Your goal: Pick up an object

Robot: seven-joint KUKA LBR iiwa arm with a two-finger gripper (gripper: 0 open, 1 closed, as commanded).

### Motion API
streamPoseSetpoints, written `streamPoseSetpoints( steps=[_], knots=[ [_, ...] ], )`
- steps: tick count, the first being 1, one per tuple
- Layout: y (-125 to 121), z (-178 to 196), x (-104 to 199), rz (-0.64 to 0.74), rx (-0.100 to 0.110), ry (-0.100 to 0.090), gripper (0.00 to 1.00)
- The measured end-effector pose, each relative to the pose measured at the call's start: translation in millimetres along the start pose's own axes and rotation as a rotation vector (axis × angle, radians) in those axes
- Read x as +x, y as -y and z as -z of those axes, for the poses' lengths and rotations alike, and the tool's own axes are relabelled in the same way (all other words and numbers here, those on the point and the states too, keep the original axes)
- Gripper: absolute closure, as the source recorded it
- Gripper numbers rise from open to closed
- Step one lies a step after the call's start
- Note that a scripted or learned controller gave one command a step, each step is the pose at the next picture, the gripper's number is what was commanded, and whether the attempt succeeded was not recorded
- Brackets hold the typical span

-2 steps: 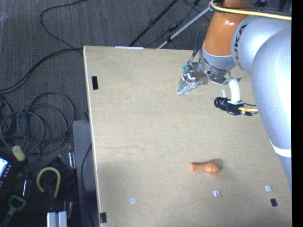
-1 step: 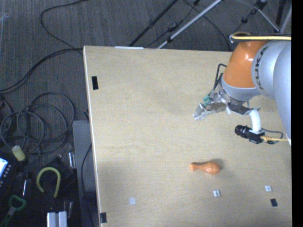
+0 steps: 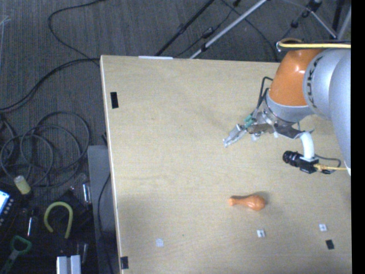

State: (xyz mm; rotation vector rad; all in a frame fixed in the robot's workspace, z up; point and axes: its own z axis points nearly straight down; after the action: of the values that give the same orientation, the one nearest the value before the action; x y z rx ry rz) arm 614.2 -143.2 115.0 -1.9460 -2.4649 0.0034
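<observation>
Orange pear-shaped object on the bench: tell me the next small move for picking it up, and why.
Probably swing the gripper toward the near edge of the bench and a little right, until it hangs over the orange object. The object lies alone on the wooden surface, well apart from the gripper, nothing between them.

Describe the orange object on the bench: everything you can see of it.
The orange object is small and pear-shaped: a round bulb at the view's right end narrowing to a thin neck that points left. Its surface looks smooth and slightly glossy, perhaps plastic or rubber, though the material is hard to tell. It lies on its side on the tan bench top, casting a faint shadow. Nothing else touches it; the gripper is above it in the view, well apart.
</observation>
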Motion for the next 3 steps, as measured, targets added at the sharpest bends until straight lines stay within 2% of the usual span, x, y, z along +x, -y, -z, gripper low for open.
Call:
streamPoseSetpoints(
  steps=[1,2,3],
  knots=[
    [-46.3,-31.7,-15.6,-0.013,-0.001,-0.001,0.0],
    [-62.6,-31.3,30.1,0.133,-0.001,0.001,0.0],
    [-41.2,93.2,-59.3,-0.026,-0.002,0.004,0.0]
  ],
)
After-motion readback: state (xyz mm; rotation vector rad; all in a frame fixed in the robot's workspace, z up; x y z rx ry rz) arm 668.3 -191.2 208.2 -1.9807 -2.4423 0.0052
